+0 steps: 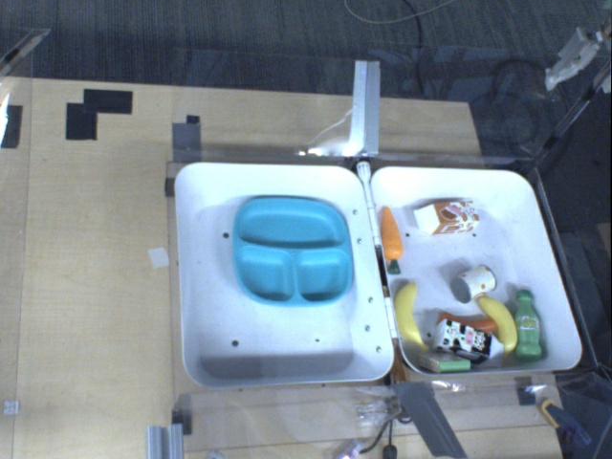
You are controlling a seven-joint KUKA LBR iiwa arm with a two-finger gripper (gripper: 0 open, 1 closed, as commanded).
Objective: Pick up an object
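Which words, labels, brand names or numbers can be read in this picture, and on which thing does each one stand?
No text can be read here.
Brown and white carton: printing too blurred to read.
Black and white packet: pattern or print, too small to read.
Green bottle: no label can be made out.
Blue divided plate: plain, no marking.
Black shapes on the bench: no letters.
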